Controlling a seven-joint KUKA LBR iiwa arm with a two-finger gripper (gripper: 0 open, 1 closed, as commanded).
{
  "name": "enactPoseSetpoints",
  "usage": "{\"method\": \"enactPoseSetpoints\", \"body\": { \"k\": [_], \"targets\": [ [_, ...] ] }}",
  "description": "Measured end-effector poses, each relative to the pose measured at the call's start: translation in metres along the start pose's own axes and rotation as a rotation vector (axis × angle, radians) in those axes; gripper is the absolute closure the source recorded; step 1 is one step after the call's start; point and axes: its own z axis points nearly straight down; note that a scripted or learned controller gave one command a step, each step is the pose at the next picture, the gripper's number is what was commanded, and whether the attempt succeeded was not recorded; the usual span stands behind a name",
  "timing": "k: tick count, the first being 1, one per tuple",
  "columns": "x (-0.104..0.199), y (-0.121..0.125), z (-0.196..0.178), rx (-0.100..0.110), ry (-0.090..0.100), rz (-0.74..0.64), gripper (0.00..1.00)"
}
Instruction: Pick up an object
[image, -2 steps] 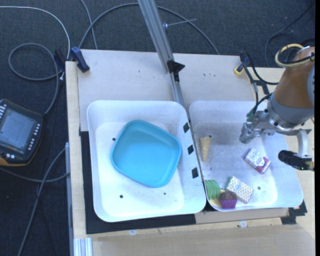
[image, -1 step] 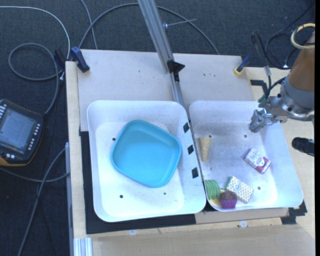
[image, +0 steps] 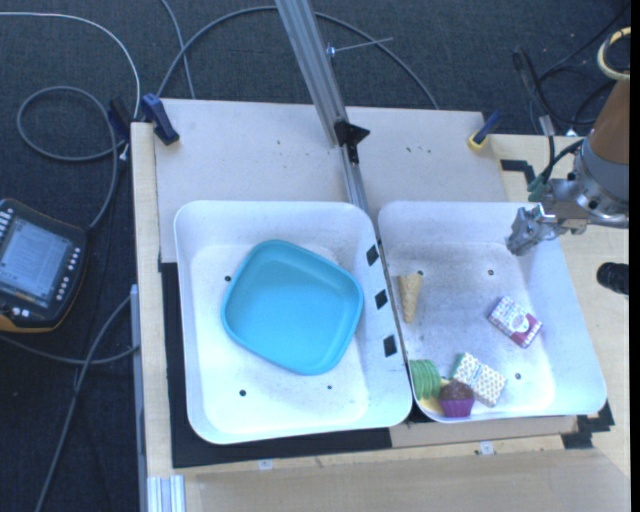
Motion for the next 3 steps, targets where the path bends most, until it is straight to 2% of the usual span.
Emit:
{"method": "enactPoseSetpoints", "body": {
  "k": [3],
  "targets": [
    [0.16,-0.008,0.026,0.003,0.002,-0.005,1.0]
  ]
}}
